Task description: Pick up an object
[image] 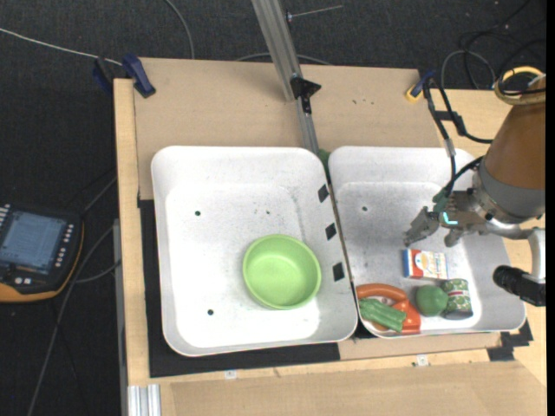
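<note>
- Claw (436,226) hangs over the right shallow white bin (381,173), its fingers spread, pinching nothing.
- Small white printed carton (425,263) lies just below the claw.
- Round green plastic bowl (281,272) sits well left, in the other bin.

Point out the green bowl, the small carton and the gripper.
green bowl (281,271), camera view, middle of its inside.
small carton (425,263), camera view, centre of its printed face.
gripper (431,229), camera view, midway between its fingertips.
</note>
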{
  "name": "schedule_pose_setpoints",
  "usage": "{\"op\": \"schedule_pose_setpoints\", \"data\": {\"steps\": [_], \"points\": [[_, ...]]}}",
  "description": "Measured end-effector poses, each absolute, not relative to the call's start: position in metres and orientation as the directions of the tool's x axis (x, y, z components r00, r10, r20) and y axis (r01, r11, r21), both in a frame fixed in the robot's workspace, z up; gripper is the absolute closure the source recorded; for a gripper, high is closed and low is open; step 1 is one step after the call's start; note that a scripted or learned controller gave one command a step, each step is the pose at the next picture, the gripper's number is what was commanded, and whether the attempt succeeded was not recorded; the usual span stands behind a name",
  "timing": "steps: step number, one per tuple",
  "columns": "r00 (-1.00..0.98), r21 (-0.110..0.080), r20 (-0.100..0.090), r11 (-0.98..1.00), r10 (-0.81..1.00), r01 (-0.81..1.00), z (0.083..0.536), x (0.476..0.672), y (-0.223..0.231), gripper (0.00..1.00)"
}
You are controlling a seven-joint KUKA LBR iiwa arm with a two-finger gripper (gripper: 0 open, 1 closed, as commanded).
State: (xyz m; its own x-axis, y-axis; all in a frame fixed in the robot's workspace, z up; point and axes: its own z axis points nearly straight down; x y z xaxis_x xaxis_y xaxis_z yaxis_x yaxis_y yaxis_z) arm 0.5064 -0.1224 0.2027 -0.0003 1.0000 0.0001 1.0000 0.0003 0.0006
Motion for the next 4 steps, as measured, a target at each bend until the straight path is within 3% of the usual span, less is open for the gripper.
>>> {"op": "schedule_pose_setpoints", "data": {"steps": [1, 2, 3, 4], "points": [[0.0, 0.0, 0.0, 0.0, 1.0, 1.0, 0.203, 0.506, -0.122, 0.0], [0.0, -0.005, 0.001, 0.0, 1.0, 1.0, 0.141, 0.501, -0.122, 0.0], [0.001, 0.004, -0.001, -0.001, 1.0, 1.0, 0.097, 0.503, -0.122, 0.0], [0.002, 0.008, -0.003, -0.002, 1.0, 1.0, 0.109, 0.504, -0.123, 1.0]]}}
